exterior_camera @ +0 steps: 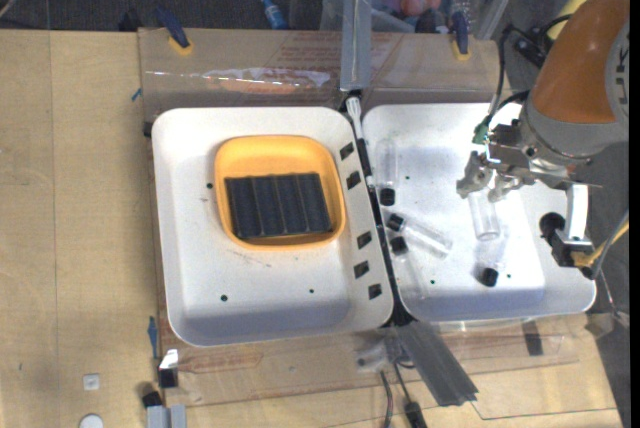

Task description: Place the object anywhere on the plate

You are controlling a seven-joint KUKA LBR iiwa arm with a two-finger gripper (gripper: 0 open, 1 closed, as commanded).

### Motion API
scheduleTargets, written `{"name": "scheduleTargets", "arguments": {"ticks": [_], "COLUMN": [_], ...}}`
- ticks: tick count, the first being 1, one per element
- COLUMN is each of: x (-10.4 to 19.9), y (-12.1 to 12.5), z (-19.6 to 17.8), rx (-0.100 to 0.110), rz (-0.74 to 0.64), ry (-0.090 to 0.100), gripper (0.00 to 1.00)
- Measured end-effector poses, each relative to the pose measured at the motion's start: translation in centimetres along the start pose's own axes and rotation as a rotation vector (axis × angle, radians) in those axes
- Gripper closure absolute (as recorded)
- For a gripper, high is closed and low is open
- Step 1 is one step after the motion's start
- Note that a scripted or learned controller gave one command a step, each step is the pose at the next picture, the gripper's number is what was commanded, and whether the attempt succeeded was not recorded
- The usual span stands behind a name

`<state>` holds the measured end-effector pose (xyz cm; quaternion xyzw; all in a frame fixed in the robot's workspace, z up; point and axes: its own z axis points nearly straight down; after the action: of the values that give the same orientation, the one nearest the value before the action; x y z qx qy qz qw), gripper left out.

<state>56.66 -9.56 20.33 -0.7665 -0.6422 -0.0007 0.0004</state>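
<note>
The gripper [490, 184] is hanging over the right bin [455, 291]; whether it is clamped on anything cannot be told. A clear plastic tube with a black cap [487, 241] is lying just below it in that bin. The orange plate [277, 189] is sitting in the left bin [190, 296], with a dark ribbed slab [277, 204] lying on it.

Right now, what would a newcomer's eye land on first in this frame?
First the yellow plate with a dark ridged insert, in the left bin. Next the arm's orange band at the right, its hand over the right bin, where clear tubes with black caps lie scattered.
</note>
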Motion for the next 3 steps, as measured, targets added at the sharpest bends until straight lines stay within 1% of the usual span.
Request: {"name": "scheduleTargets", "arguments": {"ticks": [1,2,3], "x": [1.1,4.3,7.0], "y": [4.9,9.5,9.0], "z": [1.0,1.8,1.8], "rx": [-0.001,-0.002,0.0], "rz": [-0.126,-0.398,-0.67], "ry": [-0.002,-0.002,-0.001], "gripper": [1.0,1.0,1.0]}}
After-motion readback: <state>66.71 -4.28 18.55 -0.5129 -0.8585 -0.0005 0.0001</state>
